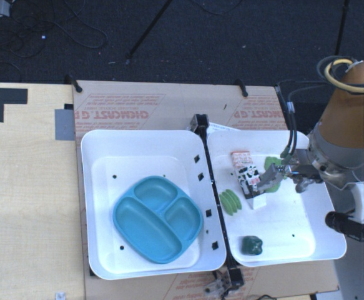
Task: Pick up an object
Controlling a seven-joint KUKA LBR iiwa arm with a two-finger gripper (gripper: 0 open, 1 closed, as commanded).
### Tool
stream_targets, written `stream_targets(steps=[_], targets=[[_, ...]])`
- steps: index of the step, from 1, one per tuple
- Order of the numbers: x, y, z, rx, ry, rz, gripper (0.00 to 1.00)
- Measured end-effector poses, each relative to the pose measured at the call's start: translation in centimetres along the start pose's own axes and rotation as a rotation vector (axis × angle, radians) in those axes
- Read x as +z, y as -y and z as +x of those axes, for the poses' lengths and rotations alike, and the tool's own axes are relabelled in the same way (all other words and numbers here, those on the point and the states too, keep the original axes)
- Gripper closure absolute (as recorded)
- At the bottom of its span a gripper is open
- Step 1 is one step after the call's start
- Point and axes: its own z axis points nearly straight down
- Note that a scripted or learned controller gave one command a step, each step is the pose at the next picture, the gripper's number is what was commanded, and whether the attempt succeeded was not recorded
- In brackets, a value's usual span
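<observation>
Pincer [261,186] low in right bin [306,242], tips beside black-and-white patterned item [249,177]; you cannot tell its state. Green ridged piece [231,201] just beyond, toward divider; dark green lump [252,245] further off, at near wall.

We were in a robotics lab: behind the wooden tabletop [25,186] lay dark carpet strewn with cables [57,33], and cardboard [144,108] lined the tabletop under two white bins [141,142].
</observation>
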Motion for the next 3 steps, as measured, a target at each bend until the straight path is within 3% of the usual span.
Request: stream_targets(steps=[1, 3], targets=[[-0.6, -0.1, 0.0, -0.002, 0.001, -0.011, 0.0], [11.4, -0.6, -0.2, -0.001, 0.0, -0.007, 0.0]])
